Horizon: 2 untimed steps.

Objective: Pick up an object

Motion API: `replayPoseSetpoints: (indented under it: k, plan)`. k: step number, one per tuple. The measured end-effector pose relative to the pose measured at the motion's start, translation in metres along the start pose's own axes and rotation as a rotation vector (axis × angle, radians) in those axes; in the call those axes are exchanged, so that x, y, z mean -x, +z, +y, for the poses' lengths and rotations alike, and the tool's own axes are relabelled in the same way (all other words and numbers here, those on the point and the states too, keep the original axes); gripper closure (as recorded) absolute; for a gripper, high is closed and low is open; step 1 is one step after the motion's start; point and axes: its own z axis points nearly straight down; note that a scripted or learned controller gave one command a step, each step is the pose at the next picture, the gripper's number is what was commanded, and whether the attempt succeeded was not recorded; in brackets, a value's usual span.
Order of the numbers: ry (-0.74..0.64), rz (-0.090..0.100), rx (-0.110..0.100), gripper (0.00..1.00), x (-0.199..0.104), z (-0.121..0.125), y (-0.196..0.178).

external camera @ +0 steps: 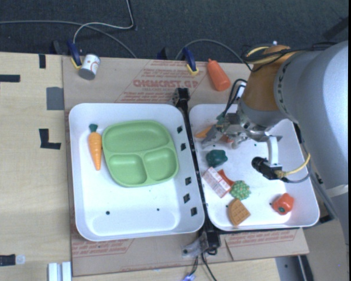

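The right bin (298, 212) holds several toy foods: a dark green piece (216, 156), a red-and-white packet (217, 181), a light green bumpy ball (240, 189), a tan waffle-like piece (238, 212) and an orange-red piece (282, 204). My gripper (225, 129) hangs low over the bin's upper left part, just above the dark green piece. A small orange thing (203, 133) lies at its left side. The wrist hides what lies under the gripper.
The left bin (82, 174) holds a green divided plate (141, 152) and a toy carrot (95, 147). An orange toy (218, 75) and a small can (89, 65) lie on the cardboard behind the bins. A black clamp (181, 96) sits at the bins' divider.
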Motion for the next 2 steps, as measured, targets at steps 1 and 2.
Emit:
replayPoseSetpoints:
  k: [1, 2]
  plan:
    - [0.001, 0.002, -0.012, 0.00, 0.007, 0.045, 0.015]
    - [0.001, 0.005, -0.010, 0.00, 0.020, 0.045, 0.015]
